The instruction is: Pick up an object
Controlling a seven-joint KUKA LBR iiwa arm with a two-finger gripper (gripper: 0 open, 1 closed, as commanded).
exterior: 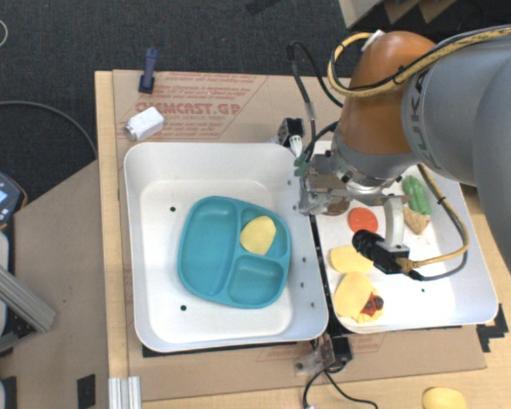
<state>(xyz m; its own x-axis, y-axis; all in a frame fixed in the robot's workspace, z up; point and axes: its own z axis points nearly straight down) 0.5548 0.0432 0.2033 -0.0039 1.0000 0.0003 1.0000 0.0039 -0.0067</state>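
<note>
- While the gripper (pixel 324 199) hangs low over the inner wall of the bin beneath it (pixel 460 305), the wrist hides its working end. We cannot tell whether it stands wide or narrow, and we see nothing held.
- The nearest candidate is an orange-red piece (pixel 364 220), just beside the gripper on the side away from that wall and apart from its neighbours.
- Farther out on the same side, a green piece (pixel 417 196) and a tan scrap (pixel 418 222) lie close together.
- Nearer the camera than the gripper, two yellow slices (pixel 349 260) lie flat, the lower one marked with a dark red patch.
- Across the wall, in the neighbouring bin (pixel 153 228), a teal plate (pixel 209 254) carries a yellow lump (pixel 258 234) in one compartment.
- We judge the step in hand to be the approach, with no grasp made yet.
- To do it well, we would choose the orange-red piece, which is close, alone and raised enough to grip.
- We would centre squarely over it before descending and keep clear of the bin wall, which could catch one side.
- The flat slices look harder to pinch, and the green and tan pair risks a double catch.
</note>
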